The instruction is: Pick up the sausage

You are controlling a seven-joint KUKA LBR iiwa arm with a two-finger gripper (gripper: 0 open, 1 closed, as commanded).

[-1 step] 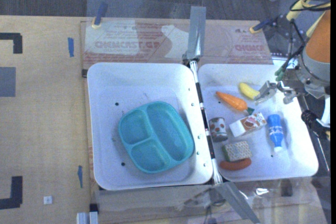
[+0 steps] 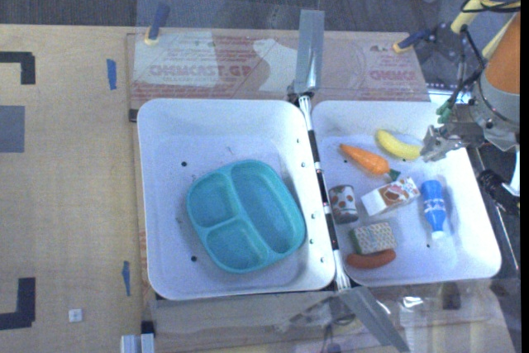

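Note:
The sausage (image 2: 370, 259) is a small reddish-brown link lying flat near the front edge of the right bin (image 2: 479, 260), just below a green-sided sandwich block (image 2: 374, 237). My gripper (image 2: 436, 146) hangs over the far right part of that bin, right of the banana (image 2: 396, 145) and above the blue bottle (image 2: 433, 208). It is well away from the sausage, up and to the right of it. Nothing shows between its fingers.
The right bin also holds a carrot (image 2: 365, 159), a small brown can (image 2: 342, 202) and a white carton (image 2: 391, 195). The left bin (image 2: 165, 136) holds a teal divided plate (image 2: 245, 215). A metal divider (image 2: 310, 62) stands behind the bins.

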